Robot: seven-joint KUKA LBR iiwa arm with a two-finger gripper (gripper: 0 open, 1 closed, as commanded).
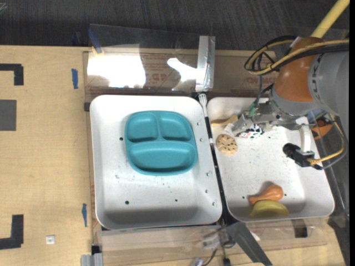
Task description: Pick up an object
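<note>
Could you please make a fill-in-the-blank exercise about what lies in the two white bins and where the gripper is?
1. The teal divided tray lies in the ____ bin.
2. The tray has ____ compartments.
3. The round cookie lies in the right bin, near its ____ wall.
4. The gripper is over the ____ bin.

Missing words: left; three; left; right

Two white bins (105,204) — one teal tray (161,142), one cookie (226,143), one pear-like fruit (266,193).
</note>
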